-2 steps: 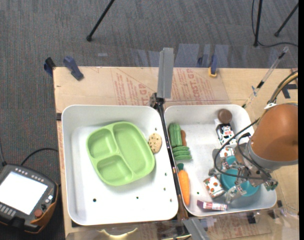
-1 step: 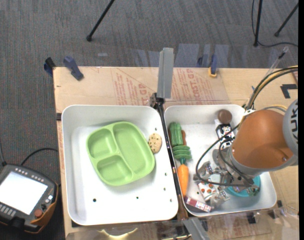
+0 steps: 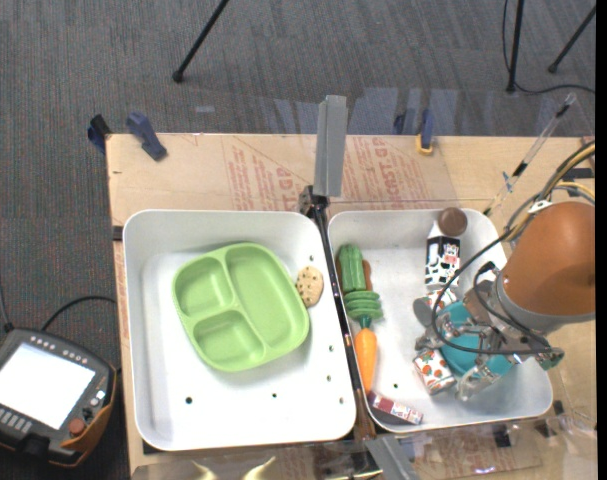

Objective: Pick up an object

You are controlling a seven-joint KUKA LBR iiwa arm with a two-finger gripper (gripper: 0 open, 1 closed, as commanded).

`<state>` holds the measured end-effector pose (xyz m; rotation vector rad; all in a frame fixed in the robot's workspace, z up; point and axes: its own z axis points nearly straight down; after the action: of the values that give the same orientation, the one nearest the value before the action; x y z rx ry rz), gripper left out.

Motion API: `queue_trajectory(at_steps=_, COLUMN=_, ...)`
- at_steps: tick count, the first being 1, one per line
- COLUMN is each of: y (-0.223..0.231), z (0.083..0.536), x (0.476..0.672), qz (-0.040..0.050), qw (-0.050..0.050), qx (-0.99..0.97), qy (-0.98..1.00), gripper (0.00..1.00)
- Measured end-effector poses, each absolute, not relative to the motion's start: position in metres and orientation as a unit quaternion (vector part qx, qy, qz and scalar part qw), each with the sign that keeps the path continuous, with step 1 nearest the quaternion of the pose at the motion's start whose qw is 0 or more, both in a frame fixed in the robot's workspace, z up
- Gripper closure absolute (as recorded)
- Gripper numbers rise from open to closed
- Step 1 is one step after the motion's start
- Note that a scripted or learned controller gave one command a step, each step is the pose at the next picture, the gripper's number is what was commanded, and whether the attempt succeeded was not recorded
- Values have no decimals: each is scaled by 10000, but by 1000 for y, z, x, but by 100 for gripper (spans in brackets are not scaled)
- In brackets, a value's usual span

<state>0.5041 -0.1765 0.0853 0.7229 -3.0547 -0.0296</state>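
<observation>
My gripper is down in the right bin, at its near right corner, under the orange band of the arm. It sits among a teal object and a small red-and-white carton. Cables and the wrist hide the fingers. A black-and-white cow-print carton with a brown cap lies just behind the gripper. A toy carrot and a green toy vegetable lie along the bin's left wall. A red bar rests at the front edge.
The left bin holds a green divided plate and a cookie at its right side. A grey post stands behind the divider between the bins. A tablet pendant lies on the floor at the left.
</observation>
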Motion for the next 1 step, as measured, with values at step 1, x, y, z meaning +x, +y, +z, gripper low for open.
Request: queue_trajectory(at_steps=1, y=-173, z=94, x=504, qz=-124, qw=11, qx=2298, qy=-9731, gripper=100)
